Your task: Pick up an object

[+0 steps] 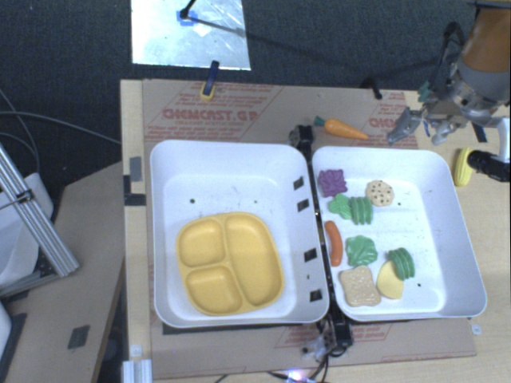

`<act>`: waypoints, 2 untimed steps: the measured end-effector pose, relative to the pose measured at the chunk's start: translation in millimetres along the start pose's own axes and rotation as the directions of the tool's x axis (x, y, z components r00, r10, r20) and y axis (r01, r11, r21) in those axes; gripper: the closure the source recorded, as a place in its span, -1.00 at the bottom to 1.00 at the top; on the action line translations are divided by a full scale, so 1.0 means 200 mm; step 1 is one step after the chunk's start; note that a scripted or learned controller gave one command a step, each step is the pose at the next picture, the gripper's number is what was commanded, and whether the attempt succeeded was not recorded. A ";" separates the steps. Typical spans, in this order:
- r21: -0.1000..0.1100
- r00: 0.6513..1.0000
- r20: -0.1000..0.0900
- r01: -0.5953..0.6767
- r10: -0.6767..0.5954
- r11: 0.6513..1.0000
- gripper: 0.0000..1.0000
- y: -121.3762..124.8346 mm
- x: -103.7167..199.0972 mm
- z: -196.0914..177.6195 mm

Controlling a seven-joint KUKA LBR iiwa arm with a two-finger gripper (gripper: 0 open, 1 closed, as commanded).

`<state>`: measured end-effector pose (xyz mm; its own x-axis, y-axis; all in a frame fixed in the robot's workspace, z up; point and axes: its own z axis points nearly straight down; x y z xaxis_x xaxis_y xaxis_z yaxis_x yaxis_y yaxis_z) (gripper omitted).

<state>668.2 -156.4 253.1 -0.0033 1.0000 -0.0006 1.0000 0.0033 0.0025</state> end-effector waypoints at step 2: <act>0.008 1.000 0.000 -0.008 0.008 1.000 -1.00 -0.87 -0.26 0.58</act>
